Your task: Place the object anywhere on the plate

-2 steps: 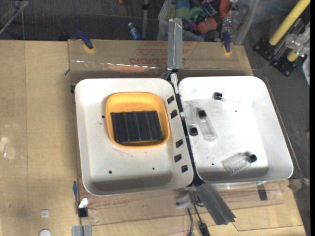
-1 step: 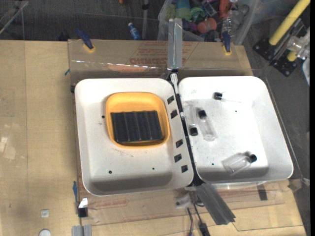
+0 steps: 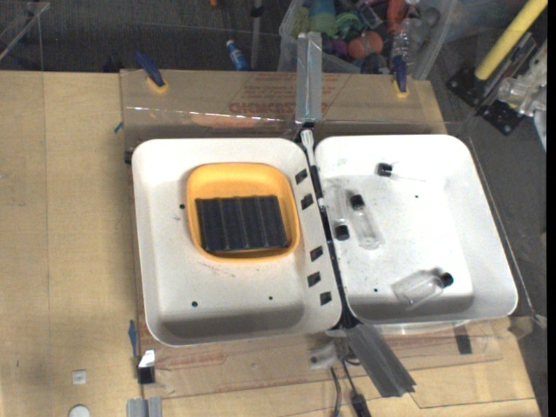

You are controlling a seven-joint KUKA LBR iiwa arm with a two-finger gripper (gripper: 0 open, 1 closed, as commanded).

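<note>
An orange square plate (image 3: 201,185) sits in the left white bin (image 3: 165,302). A dark ribbed rectangular object (image 3: 241,222) lies flat on the plate, covering most of its lower middle. In the right bin (image 3: 486,233) lie clear plastic vials with black caps: one (image 3: 422,287) near the front, one (image 3: 360,219) near the middle left, and a small one (image 3: 385,171) toward the back.
A black-marked divider (image 3: 314,224) runs between the two bins. A clear upright panel (image 3: 307,81) stands behind them. A tub of colourful toys (image 3: 365,11) sits at the back, beyond the bench. Bare wooden bench (image 3: 61,233) lies to the left.
</note>
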